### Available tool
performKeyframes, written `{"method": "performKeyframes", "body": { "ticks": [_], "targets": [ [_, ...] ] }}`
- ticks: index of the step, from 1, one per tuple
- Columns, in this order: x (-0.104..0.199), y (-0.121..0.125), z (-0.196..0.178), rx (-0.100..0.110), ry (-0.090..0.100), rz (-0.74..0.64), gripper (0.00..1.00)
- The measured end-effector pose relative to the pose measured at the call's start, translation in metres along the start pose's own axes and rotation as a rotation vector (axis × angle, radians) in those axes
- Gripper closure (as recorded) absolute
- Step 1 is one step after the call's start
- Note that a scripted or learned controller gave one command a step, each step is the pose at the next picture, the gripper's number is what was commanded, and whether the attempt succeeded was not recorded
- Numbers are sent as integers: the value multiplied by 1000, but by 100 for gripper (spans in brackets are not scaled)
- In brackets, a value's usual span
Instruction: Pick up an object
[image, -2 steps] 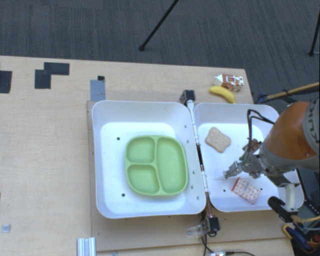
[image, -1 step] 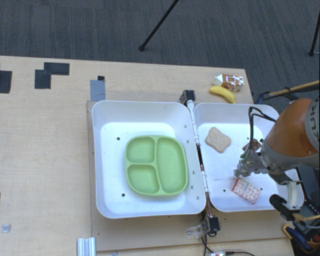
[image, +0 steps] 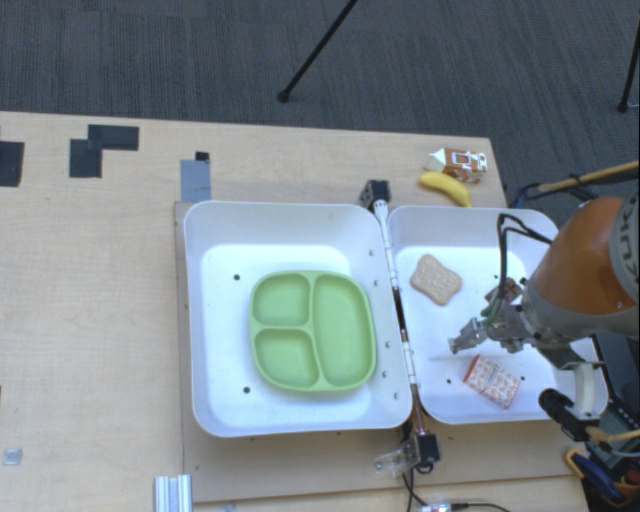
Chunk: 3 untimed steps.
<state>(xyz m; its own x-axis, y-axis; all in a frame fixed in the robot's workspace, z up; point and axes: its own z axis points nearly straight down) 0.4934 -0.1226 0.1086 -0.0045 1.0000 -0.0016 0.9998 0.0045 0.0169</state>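
In the right bin (image: 440, 405), a tan bread-like slice (image: 436, 279) lies toward the back left. A small red-and-white patterned packet (image: 492, 381) lies near the front. My gripper (image: 478, 338) hangs over the right bin between the two, just above and left of the packet and right of and below the slice. Nothing shows in its grasp. The grey arm with its orange band (image: 590, 270) covers the bin's right side.
The left bin (image: 215, 330) holds a green three-compartment plate (image: 312, 330). A banana (image: 445, 186) and a small carton (image: 460, 160) lie on the bench behind the right bin. Cables run along the right edge and the bin's front corner.
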Motion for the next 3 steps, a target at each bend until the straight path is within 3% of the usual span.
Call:
{"method": "performKeyframes", "body": {
  "ticks": [1, 2, 3],
  "targets": [
    [39, -5, 22, 8, -2, 3, 0],
    [39, -2, 10, 2, -1, 0, 100],
    [39, -2, 10, 2, -1, 0, 0]
  ]
}}
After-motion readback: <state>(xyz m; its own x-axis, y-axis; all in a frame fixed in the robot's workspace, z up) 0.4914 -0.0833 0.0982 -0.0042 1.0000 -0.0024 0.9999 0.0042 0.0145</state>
